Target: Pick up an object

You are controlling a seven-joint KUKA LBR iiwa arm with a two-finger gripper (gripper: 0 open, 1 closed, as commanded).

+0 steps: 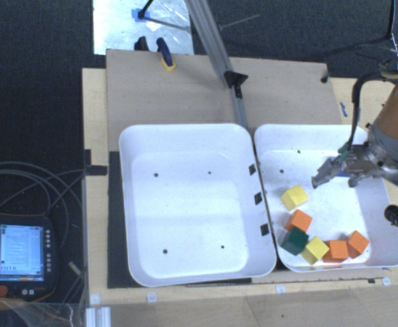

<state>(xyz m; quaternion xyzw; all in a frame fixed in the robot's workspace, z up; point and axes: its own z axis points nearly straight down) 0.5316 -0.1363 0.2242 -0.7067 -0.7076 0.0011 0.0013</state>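
Observation:
Several small blocks lie in the right bin point(383, 203). A yellow block point(294, 197) sits nearest the bin's middle, with an orange block point(298, 220) and a dark green block point(295, 240) just in front of it. Along the front wall lie another yellow block point(315, 249) and two orange blocks point(335, 251) point(358, 243). My gripper point(334, 180) hangs over the right bin, up and to the right of the first yellow block. It is open, with nothing between its fingers.
The left bin point(127, 182) stands beside the right one, across a shared divider with black clips point(258, 197). A metal pole point(212, 39) slants over the back of the bench. A teach pendant point(15, 254) lies at the left.

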